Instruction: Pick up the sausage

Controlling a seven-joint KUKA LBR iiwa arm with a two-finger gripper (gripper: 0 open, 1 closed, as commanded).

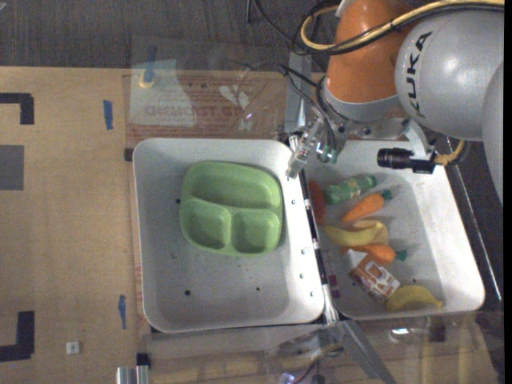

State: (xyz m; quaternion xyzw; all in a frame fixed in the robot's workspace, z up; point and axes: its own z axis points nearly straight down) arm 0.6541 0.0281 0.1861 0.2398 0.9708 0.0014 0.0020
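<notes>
The gripper hangs over the upper left corner of the right bin, near the divide between the two bins; whether its fingers are open or closed cannot be told, and nothing can be seen between them. The sausage, reddish, lies just below the gripper along the right bin's left wall. Beside it are a green bottle, two carrots, a banana, a small packet and another banana. The left bin holds a green divided plate. Both bins sit on the counter.
</notes>
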